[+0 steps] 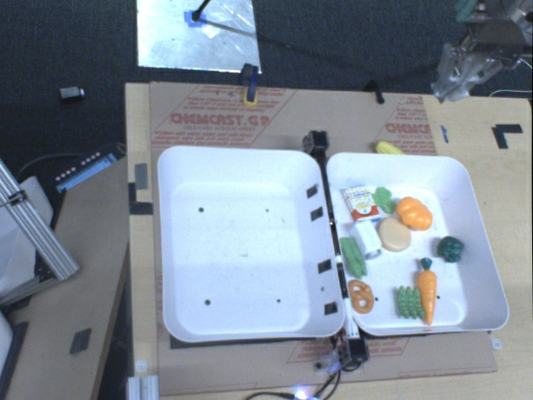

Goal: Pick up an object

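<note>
The right bin [479, 223] holds several toy foods: an orange fruit [414, 212], a tan round disc [395, 236], a dark green broccoli [450, 248], a carrot [426, 292], a green ridged piece [406, 302], a pretzel [361, 295], a green pod [352, 257] and a small printed carton [360, 201]. My gripper [452, 77] hangs high at the top right, beyond the right bin's far edge and well away from all of the objects. Nothing is visible in it.
The left bin [179, 182] sits beside the right one, joined by a black divider [329, 223]. A yellow piece [388, 148] lies on the cardboard just behind the right bin. A shiny metal sheet [200, 23] lies on the floor at the back.
</note>
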